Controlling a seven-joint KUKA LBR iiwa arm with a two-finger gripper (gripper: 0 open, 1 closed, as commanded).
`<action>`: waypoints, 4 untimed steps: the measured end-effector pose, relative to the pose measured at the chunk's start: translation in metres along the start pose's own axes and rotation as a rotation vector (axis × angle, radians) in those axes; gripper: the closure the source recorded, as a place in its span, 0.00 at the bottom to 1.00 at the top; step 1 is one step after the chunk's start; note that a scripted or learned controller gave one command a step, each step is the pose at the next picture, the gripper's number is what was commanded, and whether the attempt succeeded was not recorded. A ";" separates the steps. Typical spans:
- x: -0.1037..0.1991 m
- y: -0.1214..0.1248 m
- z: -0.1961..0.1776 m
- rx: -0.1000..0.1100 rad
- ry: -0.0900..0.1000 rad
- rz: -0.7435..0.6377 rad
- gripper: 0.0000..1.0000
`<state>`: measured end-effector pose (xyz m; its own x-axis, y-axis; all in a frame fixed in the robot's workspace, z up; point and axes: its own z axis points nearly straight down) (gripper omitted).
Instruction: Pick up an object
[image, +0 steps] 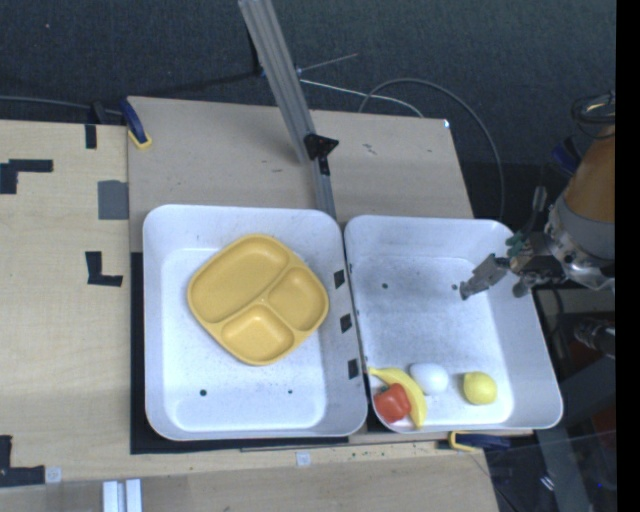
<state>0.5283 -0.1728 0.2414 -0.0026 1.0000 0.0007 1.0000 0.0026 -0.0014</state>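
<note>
A bench seen from above holds 2 shallow white bins side by side. The left bin (170, 400) contains a yellow divided plate (258, 298). The right bin (530, 370) holds 4 small objects along its near edge: a banana (407, 383), a red item (393, 402) touching it, a white ball (430, 377) and a yellow lemon-like fruit (479, 388). The claw (495, 277) hangs over the bin's far right side, released, its 2 fingers spread with nothing between them. The objects lie well apart from it, toward the near edge.
</note>
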 end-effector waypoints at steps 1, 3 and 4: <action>0.000 0.000 0.000 0.000 0.000 0.000 0.00; 0.018 0.002 0.102 0.006 0.001 0.001 0.00; 0.018 0.002 0.153 -0.001 -0.003 0.002 0.00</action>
<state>0.5298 -0.1549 0.0885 -0.0011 1.0000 -0.0019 1.0000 0.0011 -0.0004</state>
